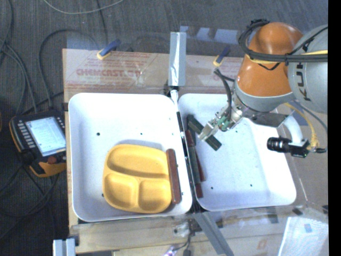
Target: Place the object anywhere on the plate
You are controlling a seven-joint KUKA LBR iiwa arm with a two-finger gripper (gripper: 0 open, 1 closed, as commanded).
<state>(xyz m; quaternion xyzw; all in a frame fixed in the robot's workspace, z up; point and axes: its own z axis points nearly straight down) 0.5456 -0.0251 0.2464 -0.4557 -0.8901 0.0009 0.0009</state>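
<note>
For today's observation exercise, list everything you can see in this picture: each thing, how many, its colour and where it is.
bins: two, white, side by side on the bench
plate: one, yellow, three sections, in the left bin
stick: one, brown, lying along the plate's right rim
bars: a few, dark, at the right bin's left wall
handheld screen: one, grey, on the floor left of the bench
cables: several, on the floor
arm: one, grey and orange, over the right bin
claw: one, above the dark bars

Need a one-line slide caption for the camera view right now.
KUKA arm's gripper hovers at the right bin's left side near dark stick-like pieces; yellow divided plate waits in the left bin.
</note>
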